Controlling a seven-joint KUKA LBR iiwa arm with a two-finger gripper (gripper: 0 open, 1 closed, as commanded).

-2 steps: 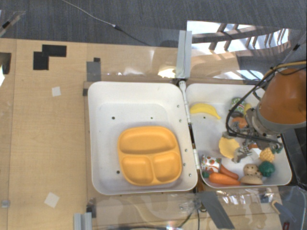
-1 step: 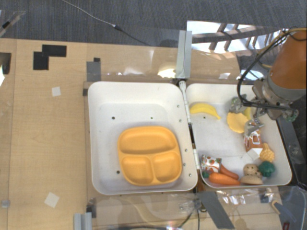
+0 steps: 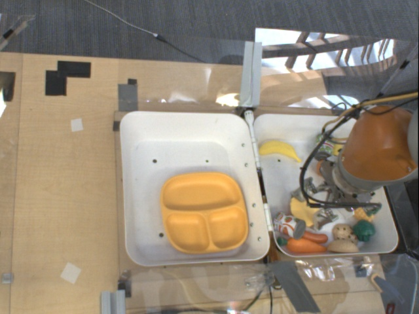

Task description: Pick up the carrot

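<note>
Two white bins (image 3: pixel 131 175), one carrot (image 3: pixel 305 245), one yellow tray (image 3: pixel 204 211)

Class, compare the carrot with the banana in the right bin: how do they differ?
The carrot is orange-red; the banana is yellow. The carrot lies nearly straight at the bin's near edge among other toys; the banana curves and lies apart near the far-left corner. Both are elongated toy foods lying flat in the right bin.

A yellow divided plate (image 3: pixel 204 211) lies in the left bin (image 3: pixel 141 142).
</note>
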